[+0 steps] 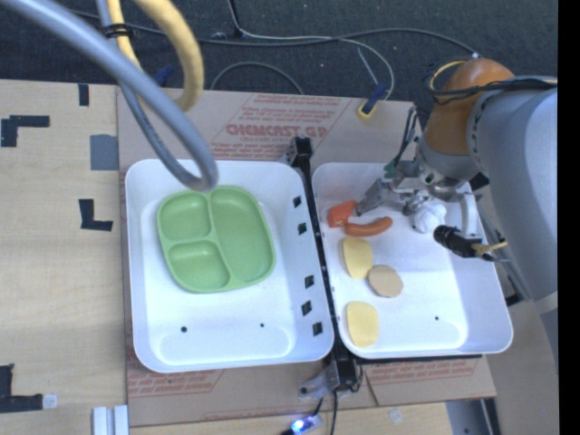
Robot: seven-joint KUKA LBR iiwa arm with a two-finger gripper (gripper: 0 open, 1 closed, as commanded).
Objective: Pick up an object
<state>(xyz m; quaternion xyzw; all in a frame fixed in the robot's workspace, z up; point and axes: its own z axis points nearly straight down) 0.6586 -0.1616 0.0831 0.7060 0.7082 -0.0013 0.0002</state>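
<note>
So the arm [507, 152] is reaching in from the right and hanging over the right bin [471, 320], with the orange band [458, 107] sitting up top above the wrist. The pincer [370, 205] is angling down and to the left, its tip sitting right at the top-left corner of that bin. Honestly I can't tell how far open it is: the fingers are blurring into one dark wedge from this angle, and I'm not seeing anything clearly pinched between them.

Right at the tip, an orange-red carrot-looking piece [340, 213] is lying just to the left of it, pretty much touching. Just below the tip, a hot dog [367, 227] is lying flat across the bin floor, very close too, though I can't say if it's actually in contact. Further below the pincer there's a yellow wedge [357, 257], then a tan round piece [386, 282] just beside that, and another yellow piece [362, 323] well below, near the front edge.

Well off to the pincer's left, past the divider, the left bin [154, 333] is holding a green divided plate [216, 238]. A grey hose [136, 89] is crossing over that side, with a yellow tube [177, 25] next to it.
</note>
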